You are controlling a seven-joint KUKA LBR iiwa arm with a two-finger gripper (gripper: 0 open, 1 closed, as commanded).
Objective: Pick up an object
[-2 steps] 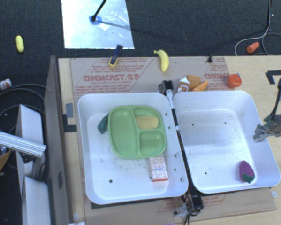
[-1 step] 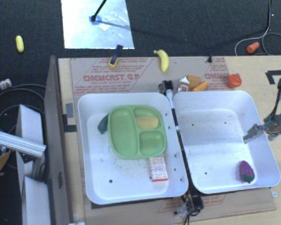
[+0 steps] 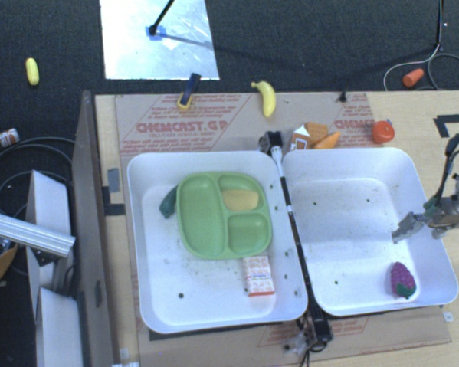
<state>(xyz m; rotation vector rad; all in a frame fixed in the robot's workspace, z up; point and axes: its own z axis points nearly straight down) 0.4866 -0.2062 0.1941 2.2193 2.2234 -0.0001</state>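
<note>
One end effector point(image 3: 407, 228), grip unclear, hangs above right bin point(image 3: 352, 172) near grapes point(image 3: 402, 279)

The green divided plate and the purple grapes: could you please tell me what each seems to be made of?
The green divided plate looks like moulded plastic with a smooth matte finish: uniform colour, rounded compartment edges. The purple grapes in the right bin look like a toy, probably plastic or rubber, judging by the evenly coloured bumpy surface and green tip; the picture is too coarse to be sure.

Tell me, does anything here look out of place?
Yes. Several toys lie outside the bins: a banana, an orange piece and a red-orange ball on the board behind them, and another yellow piece on the dark floor.
</note>
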